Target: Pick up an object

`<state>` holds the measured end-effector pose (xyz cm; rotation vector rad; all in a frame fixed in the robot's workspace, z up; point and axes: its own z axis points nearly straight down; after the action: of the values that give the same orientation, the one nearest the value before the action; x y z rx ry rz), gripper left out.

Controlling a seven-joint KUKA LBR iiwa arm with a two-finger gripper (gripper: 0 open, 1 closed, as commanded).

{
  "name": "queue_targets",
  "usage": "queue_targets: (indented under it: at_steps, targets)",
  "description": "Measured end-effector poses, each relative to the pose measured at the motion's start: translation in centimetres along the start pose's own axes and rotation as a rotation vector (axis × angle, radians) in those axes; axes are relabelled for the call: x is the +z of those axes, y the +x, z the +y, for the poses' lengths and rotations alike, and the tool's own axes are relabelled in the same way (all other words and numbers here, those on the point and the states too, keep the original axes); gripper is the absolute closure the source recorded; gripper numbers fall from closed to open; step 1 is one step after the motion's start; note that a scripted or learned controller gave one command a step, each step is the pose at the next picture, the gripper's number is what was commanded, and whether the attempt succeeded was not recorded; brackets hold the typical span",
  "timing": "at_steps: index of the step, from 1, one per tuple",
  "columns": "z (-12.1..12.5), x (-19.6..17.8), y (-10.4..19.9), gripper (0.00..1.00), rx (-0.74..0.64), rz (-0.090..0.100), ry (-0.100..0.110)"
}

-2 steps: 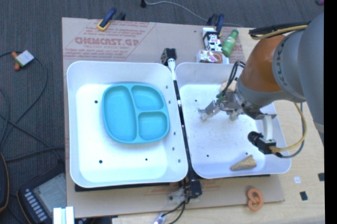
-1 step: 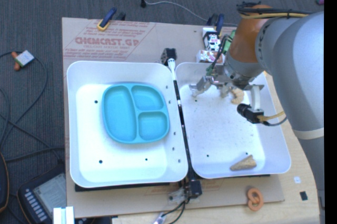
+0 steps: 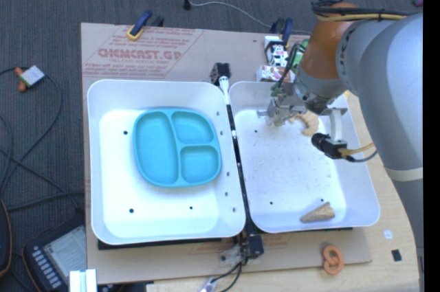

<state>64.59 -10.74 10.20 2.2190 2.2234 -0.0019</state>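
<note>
Tan, wedge-shaped object (image 3: 317,213) lies in the right bin (image 3: 289,174), near its front wall toward the right corner. The gripper (image 3: 280,112) is positioned over the same bin's rear section, well apart from the wedge; the claw state cannot be determined. The left bin (image 3: 110,215) alongside contains a blue divided plate (image 3: 177,147).

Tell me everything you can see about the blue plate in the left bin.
The blue plate is a light turquoise tray with rounded corners, looking like smooth plastic. Raised ridges split it into three compartments: one long one on its left side and two smaller ones stacked on the right. All three look bare. It lies flat, right side up, turned slightly askew, on the floor of the left bin, roughly central and clear of the bin's walls. Nothing else touches it.
</note>
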Motion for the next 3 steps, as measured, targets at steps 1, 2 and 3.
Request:
queue_targets:
  at_steps: [1,2,3]
  targets:
    - [-4.3,-8.4,4.5,1.0,0.0,0.002,-0.003]
    - [-13.5,-8.2,9.0,1.0,0.001,0.001,0.002]
    - [-16.3,-8.2,9.2,1.0,0.002,0.001,0.002]
